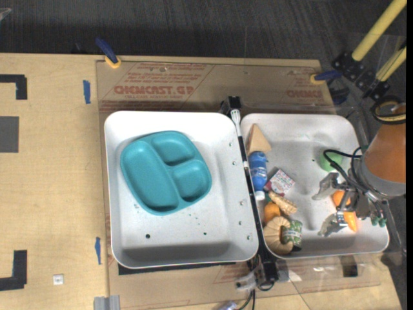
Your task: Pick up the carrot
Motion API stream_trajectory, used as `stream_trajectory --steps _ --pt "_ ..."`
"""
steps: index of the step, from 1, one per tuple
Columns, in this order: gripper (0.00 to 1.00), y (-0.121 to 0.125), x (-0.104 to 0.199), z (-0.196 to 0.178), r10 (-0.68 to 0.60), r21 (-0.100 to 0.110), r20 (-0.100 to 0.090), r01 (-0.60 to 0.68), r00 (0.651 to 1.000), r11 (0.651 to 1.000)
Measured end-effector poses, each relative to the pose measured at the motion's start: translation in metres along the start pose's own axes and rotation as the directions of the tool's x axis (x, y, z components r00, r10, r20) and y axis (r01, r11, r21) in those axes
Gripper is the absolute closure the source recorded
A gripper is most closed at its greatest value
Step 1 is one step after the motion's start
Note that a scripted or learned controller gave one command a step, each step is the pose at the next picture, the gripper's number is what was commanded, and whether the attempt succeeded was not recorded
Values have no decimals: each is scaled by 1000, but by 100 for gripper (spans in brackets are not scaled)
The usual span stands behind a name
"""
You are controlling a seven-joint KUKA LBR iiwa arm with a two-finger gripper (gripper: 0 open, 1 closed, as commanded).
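Hovering at the right bin's (303, 124) right edge, my tool (337, 205) has metal fingers spread around a smooth orange carrot (345, 210). I see a glossy teal sectioned plate (166, 170) in the left bin (122, 237).

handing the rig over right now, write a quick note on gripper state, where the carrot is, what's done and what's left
Gripper: down in the right bin, near its right wall, fingers spread apart and open.
Carrot: an orange piece sits between the fingers, low in the bin; I take it for the carrot. It is not clearly clamped.
Other items: a clutter pile lies along the right bin's left side. The teal divided plate sits in the left bin.
Done: gripper positioned around the carrot.
Left: close on it, lift, and confirm it comes up.
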State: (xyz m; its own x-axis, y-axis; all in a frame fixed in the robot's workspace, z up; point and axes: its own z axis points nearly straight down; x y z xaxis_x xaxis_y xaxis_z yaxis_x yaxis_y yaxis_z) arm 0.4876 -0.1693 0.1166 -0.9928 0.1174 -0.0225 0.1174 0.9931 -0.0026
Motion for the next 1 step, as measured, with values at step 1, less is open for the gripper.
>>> stream_trajectory --steps 1 --pt "100 1 -3 -11 -2 2 10 2 1000 1000"
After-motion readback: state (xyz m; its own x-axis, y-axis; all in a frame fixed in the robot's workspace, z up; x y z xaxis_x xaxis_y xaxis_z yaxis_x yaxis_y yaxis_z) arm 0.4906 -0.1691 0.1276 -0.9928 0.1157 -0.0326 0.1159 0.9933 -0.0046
